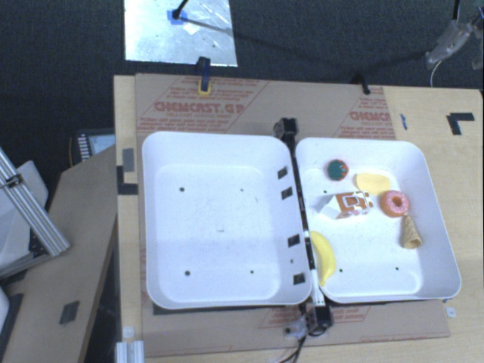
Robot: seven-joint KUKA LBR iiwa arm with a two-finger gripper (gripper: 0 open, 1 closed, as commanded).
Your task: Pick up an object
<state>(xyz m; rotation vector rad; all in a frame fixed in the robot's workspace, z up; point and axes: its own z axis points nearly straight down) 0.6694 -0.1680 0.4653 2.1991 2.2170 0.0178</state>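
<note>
Table (423, 112) carried two bins. All objects lay in right bin (435, 240): banana (324, 257) at its left wall, box (349, 203), donut (394, 203), cone (410, 231) mid-bin. Nothing lifted; pick not begun. End effector state: cannot tell.

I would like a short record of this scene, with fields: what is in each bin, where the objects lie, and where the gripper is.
left bin: no objects seen
right bin: six small objects
banana: near the divider, front left of right bin
donut: pink, beside the ice cream cone
green ball: toward the back
yellow slice: right of the green ball
white carton: centre
gripper: top right, away from the bins
</note>
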